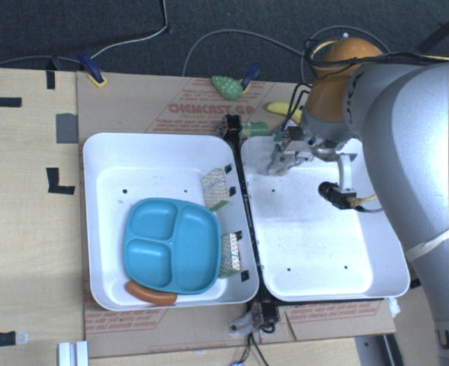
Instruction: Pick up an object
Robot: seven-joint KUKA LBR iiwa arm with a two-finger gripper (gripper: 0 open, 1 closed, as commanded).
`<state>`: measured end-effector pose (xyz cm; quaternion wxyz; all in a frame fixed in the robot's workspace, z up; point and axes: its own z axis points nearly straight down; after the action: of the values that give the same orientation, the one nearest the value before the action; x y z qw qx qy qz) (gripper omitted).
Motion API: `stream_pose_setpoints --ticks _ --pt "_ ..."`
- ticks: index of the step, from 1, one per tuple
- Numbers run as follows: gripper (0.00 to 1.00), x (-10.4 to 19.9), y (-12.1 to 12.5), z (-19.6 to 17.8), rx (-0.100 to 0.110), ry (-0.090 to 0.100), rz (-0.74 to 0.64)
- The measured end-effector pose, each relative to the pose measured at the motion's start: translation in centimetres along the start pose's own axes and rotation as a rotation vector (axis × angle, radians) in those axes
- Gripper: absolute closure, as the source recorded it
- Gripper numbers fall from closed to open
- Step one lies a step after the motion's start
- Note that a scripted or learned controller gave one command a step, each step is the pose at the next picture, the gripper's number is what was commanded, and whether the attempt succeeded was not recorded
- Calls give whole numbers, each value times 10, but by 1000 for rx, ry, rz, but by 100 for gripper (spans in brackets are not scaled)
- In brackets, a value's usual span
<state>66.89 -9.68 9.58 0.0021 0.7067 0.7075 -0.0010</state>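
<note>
Overhead, the hand point(283, 158) hovers at the right bin's point(323, 280) twelve-o'clock rim, its grip state indiscernible. Candidate objects, a blue plate point(171, 244) and orange sausage point(151, 293), lie in the left bin point(110, 204), presumably staged for picking.

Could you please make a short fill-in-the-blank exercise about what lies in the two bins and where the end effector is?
1. The blue divided plate lies in the ____ bin as the camera sees it.
2. The sausage-shaped object at the plate's near edge is ____ in colour.
3. The end effector is above the far part of the ____ bin.
4. The plate is divided into ____ compartments.

Missing words: left; orange; right; three
</note>
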Motion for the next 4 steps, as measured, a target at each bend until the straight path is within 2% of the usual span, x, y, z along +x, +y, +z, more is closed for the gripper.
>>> stream_pose_setpoints --ticks 1,2,3,4 --pt "100 73 -64 -89 2 5 -1" --pt "100 151 -51 -89 4 6 -1" --pt "100 85 -66 -136 2 3 1" --pt "100 145 -64 -88 5 5 0"
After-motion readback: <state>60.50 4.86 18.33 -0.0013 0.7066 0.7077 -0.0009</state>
